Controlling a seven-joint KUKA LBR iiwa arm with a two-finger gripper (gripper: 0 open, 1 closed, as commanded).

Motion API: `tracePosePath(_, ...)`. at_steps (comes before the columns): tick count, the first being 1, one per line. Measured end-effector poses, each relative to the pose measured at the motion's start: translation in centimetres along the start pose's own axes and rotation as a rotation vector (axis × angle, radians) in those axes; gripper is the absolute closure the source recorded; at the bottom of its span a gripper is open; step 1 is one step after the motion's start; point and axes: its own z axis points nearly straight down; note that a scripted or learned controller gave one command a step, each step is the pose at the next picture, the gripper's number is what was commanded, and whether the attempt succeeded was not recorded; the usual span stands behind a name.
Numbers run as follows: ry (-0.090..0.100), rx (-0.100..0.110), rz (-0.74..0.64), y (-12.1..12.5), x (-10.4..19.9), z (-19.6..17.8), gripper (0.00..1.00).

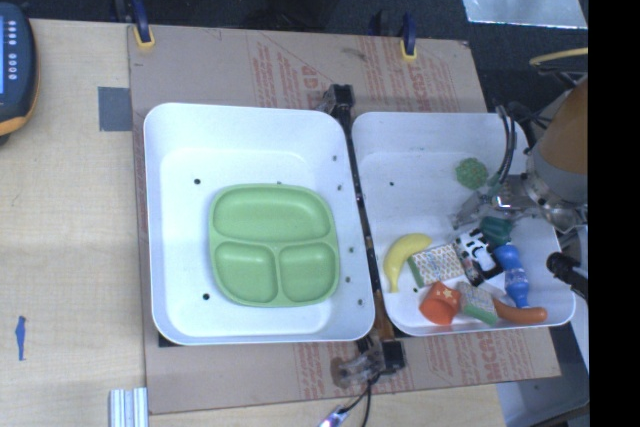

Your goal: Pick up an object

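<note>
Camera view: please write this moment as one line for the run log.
gripper: low in right bin, above toy pile | banana: lying free | left bin: green tray

My arm (560, 150) is showing grey casing with an orange band above the wrist; black cables (508, 147) are looping off it, and metallic grey gripper (487, 208) hardware is sitting below.

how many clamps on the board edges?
3 in sight: far-left clamp, far-right clamp, and near-edge clamp below where the bins meet. More may hide under the arm.
</note>
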Motion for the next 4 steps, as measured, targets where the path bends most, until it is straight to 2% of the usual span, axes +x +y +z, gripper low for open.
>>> tracePosePath(1, -0.002, -0.013, -0.004, 9.1, 2.1, -0.2, 0.0)
tracePosePath(2, 0.0, 0.002, 0.003, 1.8, -0.2, 0.0, 0.0)
tracePosePath(3, -0.003, -0.013, -0.003, 10.6, -0.1, -0.2, 0.0)
tracePosePath(4, 0.0, 0.001, 0.001, 4.1, -0.1, 0.0, 0.0)
